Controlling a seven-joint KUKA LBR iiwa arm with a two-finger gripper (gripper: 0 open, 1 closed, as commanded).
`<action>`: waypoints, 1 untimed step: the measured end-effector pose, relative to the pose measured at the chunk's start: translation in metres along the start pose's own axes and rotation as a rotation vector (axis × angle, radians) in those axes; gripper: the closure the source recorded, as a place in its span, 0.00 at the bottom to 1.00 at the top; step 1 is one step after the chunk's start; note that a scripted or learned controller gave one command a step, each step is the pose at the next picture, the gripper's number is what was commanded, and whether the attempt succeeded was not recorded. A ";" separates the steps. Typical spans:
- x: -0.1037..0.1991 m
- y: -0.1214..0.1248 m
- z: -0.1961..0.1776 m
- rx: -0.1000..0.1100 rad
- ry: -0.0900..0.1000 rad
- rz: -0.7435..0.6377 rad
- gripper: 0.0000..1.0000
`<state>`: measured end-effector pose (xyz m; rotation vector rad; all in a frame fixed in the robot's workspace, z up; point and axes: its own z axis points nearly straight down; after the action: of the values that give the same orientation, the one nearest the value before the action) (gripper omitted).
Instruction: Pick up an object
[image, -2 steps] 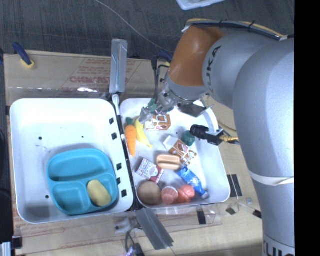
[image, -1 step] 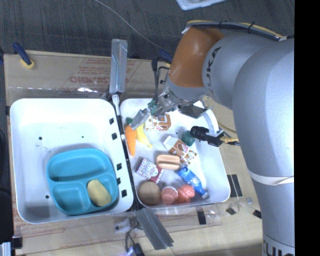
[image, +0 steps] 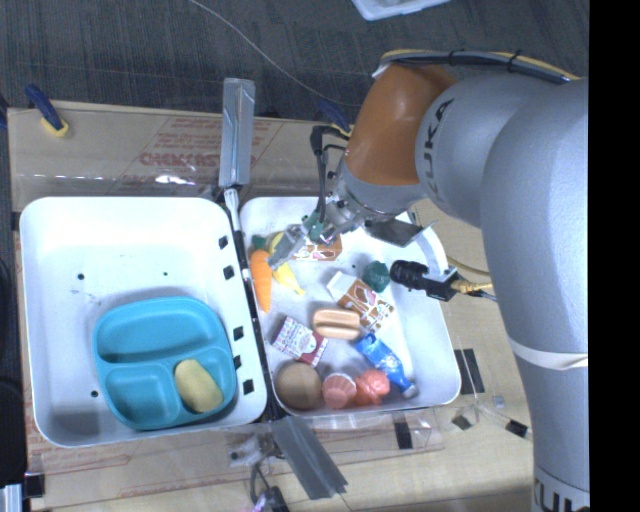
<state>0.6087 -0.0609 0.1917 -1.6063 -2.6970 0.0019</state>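
Note:
My gripper (image: 303, 238) is low over the upper left corner of the right bin (image: 440, 330), under the grey arm and its orange band (image: 395, 120). It hangs just above an orange carrot (image: 261, 278) and a yellow piece (image: 287, 277) lying by the bin's left wall. A small teal and red thing (image: 322, 236) shows right beside the gripper; whether it is held is unclear. Below lie a hot dog (image: 337, 322), a brown snack packet (image: 364, 301) and a dark green piece (image: 375, 273).
Along the right bin's front are a pink-and-white packet (image: 298, 340), a brown ball (image: 297, 385), two pinkish items (image: 355, 388) and a blue packet (image: 386, 363). The left bin (image: 60, 250) holds a blue divided tray (image: 150, 345) with a yellow lump (image: 199, 386).

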 end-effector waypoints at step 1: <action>-0.044 0.000 0.068 -0.012 -0.007 -0.094 0.00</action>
<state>0.6292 -0.1001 0.1231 -1.4841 -2.7798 -0.0085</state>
